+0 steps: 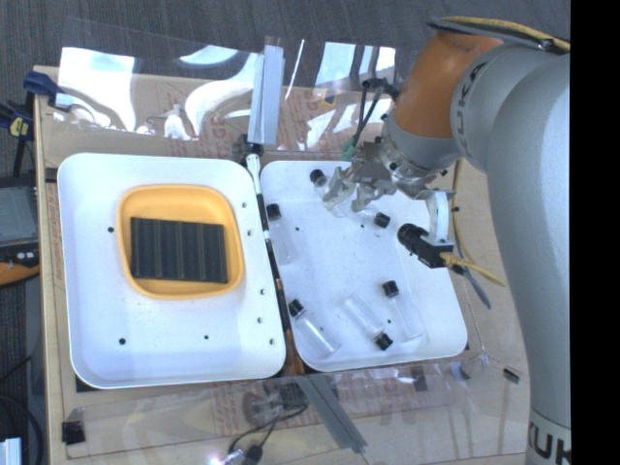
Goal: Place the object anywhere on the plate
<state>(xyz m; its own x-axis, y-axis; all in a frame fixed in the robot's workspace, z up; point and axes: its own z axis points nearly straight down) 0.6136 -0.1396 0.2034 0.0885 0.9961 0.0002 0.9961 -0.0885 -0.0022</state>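
A yellow plate (178,204) with a dark ribbed middle lies in the left bin (87,318). Several clear vials with black caps lie scattered in the right bin (426,342): one (281,232) by the left wall, one (312,327) at the lower left, one (368,323) at the lower middle. Loose black caps or short vials show at the top (317,175), at the centre right (381,220) and lower down (389,288). My gripper (349,190) hangs low over the upper part of the right bin, between the top cap and the centre-right one.
The grey arm with its orange band (436,85) fills the upper right and covers the right bin's far corner. A raised divider (266,250) separates the bins. A clear panel and a metal bar (266,90) stand behind them.
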